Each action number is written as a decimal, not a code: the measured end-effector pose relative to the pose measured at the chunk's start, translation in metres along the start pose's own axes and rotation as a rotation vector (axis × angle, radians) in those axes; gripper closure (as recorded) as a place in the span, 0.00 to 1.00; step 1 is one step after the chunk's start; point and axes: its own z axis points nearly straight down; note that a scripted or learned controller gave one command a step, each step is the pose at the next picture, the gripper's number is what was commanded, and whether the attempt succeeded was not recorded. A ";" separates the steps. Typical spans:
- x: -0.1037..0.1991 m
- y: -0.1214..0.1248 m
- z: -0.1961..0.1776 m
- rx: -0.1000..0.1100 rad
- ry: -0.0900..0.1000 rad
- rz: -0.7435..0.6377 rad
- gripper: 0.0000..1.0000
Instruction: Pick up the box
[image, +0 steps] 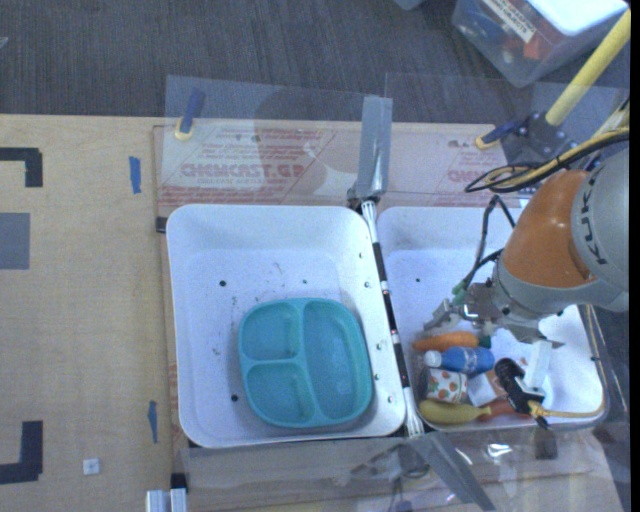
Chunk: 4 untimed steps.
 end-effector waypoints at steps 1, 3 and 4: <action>0.009 -0.049 -0.001 -0.007 -0.002 -0.219 0.00; -0.015 -0.049 -0.001 -0.005 -0.001 -0.122 0.00; -0.009 -0.052 -0.002 0.005 0.000 -0.476 0.00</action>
